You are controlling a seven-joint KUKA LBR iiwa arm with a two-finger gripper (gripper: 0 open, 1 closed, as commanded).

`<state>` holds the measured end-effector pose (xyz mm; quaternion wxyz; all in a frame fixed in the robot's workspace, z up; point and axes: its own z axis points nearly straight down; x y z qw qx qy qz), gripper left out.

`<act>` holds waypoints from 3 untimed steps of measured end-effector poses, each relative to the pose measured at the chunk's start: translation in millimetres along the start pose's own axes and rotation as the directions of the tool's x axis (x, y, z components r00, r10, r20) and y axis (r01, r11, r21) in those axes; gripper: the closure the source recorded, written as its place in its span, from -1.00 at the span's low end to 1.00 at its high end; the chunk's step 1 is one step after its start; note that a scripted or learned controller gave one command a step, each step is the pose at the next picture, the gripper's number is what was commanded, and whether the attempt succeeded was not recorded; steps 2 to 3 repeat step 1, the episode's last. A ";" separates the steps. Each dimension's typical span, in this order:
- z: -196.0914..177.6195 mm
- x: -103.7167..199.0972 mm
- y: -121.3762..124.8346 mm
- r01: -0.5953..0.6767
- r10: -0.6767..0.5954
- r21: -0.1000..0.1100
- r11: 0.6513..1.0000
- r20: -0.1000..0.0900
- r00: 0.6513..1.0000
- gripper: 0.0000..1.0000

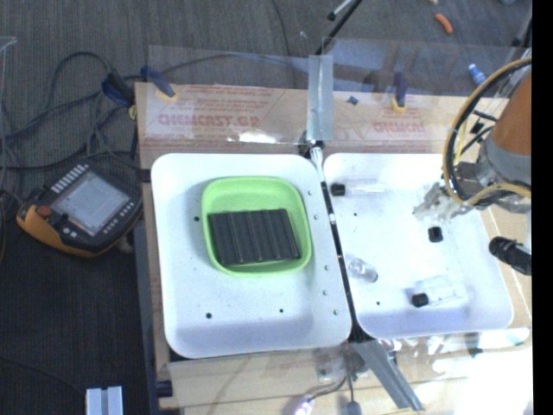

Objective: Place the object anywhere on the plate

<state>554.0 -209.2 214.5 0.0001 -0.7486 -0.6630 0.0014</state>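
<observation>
Two bins: gripper (436, 204) hovers over the right bin (484, 314) near a small black piece (435, 233), grip state unclear, so confirm your hold before crossing to the green plate (255, 192).

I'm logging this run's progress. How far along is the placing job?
Nothing looks done yet: the green plate in the left bin carries just a dark ribbed slab. In hand: the gripper sits over the right bin, near small clear objects; a grasp cannot be confirmed. Left: pick up an object, carry it across, set it on the plate.
</observation>
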 end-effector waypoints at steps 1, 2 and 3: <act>-0.1 0.0 0.1 0.000 0.000 0.000 1.000 0.000 1.000 -1.00; -0.1 0.0 0.1 0.000 0.000 0.000 1.000 0.000 1.000 -1.00; -0.1 0.0 0.1 0.000 0.000 0.000 1.000 0.000 1.000 -1.00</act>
